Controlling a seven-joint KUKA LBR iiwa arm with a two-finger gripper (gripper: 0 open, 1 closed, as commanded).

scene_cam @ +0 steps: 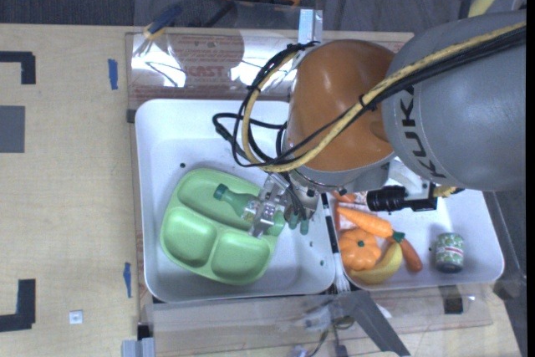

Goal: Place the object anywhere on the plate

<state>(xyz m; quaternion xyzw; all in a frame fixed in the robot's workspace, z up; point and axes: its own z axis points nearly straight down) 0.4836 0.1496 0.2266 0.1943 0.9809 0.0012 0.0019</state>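
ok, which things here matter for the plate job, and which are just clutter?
Job:
- green plate, left bin
- small green bottle lying on the plate's upper section
- gripper at the plate's right edge

Lying about, right bin:
- carrot
- small orange pumpkin
- banana
- small round jar
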